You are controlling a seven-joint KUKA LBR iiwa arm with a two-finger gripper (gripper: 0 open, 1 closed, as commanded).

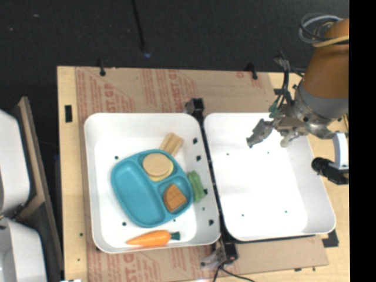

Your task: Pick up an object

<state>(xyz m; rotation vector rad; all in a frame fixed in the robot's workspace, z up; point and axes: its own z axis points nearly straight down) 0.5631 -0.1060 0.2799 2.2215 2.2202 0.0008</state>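
Note:
My gripper (272,137) hangs over the far part of the right bin (264,216), open, with nothing between its fingers. The objects lie in the left bin (97,157). A blue divided tray (138,195) sits in its middle and carries a round tan biscuit (158,165) and a brown waffle piece (175,198). A light wooden block (172,143) leans at the tray's far edge. A green piece (196,187) lies at the tray's right side. An orange carrot (150,238) rests near the front wall.
The two bins meet along a dark divider (207,169) with a black clamp (194,106) at its far end. Brown cardboard (147,90) covers the bench behind the bins. The arm's body (326,75) rises at the right.

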